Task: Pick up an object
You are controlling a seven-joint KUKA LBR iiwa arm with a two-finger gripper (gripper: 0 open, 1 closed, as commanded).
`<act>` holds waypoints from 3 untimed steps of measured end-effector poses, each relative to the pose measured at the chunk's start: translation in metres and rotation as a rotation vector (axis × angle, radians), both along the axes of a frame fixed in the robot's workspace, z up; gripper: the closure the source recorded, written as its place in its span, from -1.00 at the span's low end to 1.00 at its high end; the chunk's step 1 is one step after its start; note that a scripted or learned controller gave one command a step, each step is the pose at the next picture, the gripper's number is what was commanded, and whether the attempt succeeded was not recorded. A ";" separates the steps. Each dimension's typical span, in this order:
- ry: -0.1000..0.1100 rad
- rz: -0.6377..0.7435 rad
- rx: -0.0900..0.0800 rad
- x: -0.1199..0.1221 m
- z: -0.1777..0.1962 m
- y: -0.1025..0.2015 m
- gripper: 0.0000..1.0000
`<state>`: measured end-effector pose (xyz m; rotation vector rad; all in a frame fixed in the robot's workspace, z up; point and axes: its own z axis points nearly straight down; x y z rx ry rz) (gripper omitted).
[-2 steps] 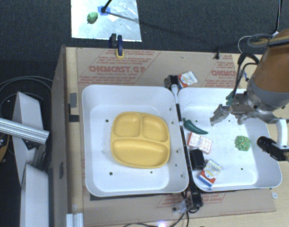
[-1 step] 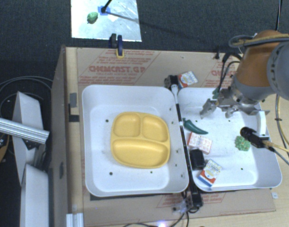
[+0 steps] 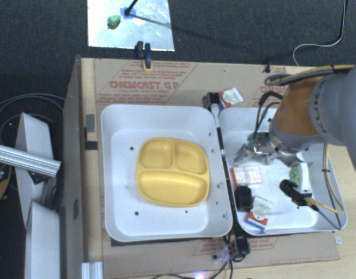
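Cardboard-lined surface (image 3: 149, 80) with two white bins side by side. Left bin (image 3: 117, 156): yellow plate (image 3: 171, 172). Right bin (image 3: 237, 124): end effector (image 3: 257, 151) low near the middle; open or shut, and whether holding anything, impossible to tell. Just beside it toward the front, red-printed card (image 3: 246, 175); farther forward, black block (image 3: 244, 197) and red-and-blue packet (image 3: 258, 211). Green item (image 3: 294, 172) near the right wall.

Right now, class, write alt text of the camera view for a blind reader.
The end effector of a grey robot arm hangs over the right shallow white bin, near small red-and-white printed packets. The left shallow white bin holds a yellow three-compartment plastic tray.
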<state>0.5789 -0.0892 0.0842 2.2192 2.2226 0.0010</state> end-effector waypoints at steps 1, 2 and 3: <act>-0.005 -0.001 -0.002 0.050 0.085 -0.049 -1.00; -0.002 0.001 -0.001 0.066 0.001 -0.086 -1.00; -0.002 0.003 0.001 0.079 0.001 -0.033 -1.00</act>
